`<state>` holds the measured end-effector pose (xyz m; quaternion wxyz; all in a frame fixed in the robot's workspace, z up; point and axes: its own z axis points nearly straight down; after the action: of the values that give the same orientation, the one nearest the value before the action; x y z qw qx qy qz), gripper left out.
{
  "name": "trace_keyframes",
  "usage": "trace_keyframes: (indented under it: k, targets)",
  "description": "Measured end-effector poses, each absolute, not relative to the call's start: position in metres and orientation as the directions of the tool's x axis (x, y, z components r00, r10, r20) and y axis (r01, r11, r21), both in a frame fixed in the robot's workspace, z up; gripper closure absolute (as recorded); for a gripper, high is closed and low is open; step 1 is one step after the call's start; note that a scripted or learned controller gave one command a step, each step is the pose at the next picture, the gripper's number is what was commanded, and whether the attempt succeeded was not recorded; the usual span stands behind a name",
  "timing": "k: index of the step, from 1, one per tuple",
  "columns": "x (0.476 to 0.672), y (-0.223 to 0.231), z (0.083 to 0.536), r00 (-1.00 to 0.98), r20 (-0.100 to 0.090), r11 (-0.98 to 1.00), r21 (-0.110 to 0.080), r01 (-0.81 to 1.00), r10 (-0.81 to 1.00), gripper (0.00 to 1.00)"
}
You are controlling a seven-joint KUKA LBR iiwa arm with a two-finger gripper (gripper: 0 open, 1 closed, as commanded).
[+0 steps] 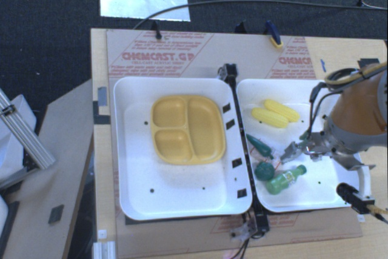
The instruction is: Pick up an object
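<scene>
1. Overhead, the counter (200, 48) carries two white bins side by side: the left bin (136, 191) and the right bin (315, 197).
2. A yellow tray (185, 129) with three compartments lies flat near the middle of the left bin, a little toward 12 o'clock.
3. The arm (361, 112) reaches in from 3 o'clock over the right bin, its orange band over that bin's 3 o'clock side.
4. The hand (292, 152) hangs near the middle of the right bin and points toward 9 o'clock. Whether it is released or clenched I cannot tell, since its tips are small and blurred against the bin floor. Nothing is seen between them.
5. Two yellow corn cobs (274, 114) lie touching at the bin's 12 o'clock part, well apart from the hand.
6. A dark green pepper (259, 145) lies at 9 o'clock of the hand, near the wall between the bins.
7. A round teal toy (264, 171) sits at 7 o'clock of the hand, touching a green bottle (285, 180) that lies on its side, cap toward 2 o'clock.
8. The bottle is just below the hand, apart from it.
</scene>
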<state>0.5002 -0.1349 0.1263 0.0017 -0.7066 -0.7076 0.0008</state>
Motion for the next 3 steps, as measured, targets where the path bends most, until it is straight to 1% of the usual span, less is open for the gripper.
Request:
trace_keyframes:
  k: [1, 2, 3]
  targets:
    - [0.503, -0.133, 0.088, -0.002, 0.006, 0.002, 0.003, 1.0, 1.0, 0.0]
    - [0.506, -0.133, 0.101, -0.004, 0.006, 0.004, 0.01, 1.0, 1.0, 1.0]
    - [0.504, -0.123, 0.15, -0.005, -0.001, 0.005, 0.005, 1.0, 1.0, 1.0]
